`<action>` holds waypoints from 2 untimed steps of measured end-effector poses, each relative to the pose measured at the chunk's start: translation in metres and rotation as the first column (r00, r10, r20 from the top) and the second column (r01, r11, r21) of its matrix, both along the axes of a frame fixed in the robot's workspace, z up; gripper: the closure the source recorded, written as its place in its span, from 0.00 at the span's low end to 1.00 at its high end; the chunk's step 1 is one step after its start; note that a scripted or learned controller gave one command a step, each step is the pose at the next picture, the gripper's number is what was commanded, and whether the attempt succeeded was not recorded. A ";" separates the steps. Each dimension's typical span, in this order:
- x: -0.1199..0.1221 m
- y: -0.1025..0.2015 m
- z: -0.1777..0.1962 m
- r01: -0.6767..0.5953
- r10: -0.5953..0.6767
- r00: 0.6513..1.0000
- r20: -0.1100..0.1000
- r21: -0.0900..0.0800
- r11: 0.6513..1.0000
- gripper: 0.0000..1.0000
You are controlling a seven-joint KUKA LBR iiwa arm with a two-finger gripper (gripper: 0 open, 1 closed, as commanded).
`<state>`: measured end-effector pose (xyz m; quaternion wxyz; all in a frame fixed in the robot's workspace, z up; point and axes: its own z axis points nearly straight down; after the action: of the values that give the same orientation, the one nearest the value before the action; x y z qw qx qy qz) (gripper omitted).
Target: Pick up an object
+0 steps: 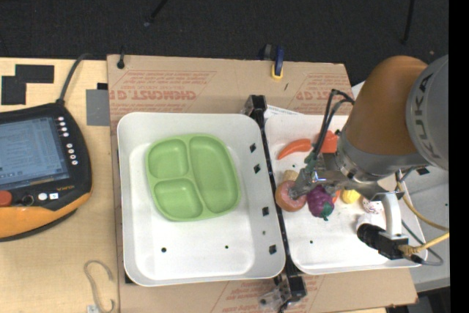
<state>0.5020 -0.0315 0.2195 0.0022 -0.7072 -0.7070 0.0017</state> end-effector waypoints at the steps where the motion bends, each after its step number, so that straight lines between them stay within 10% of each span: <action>1: -0.003 -0.006 -0.002 0.001 -0.001 1.000 0.001 0.000 1.000 1.00; 2: 0.004 -0.006 -0.003 -0.003 0.003 1.000 0.002 0.000 1.000 1.00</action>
<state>0.5060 -0.0379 0.2170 0.0012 -0.7061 -0.7081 0.0010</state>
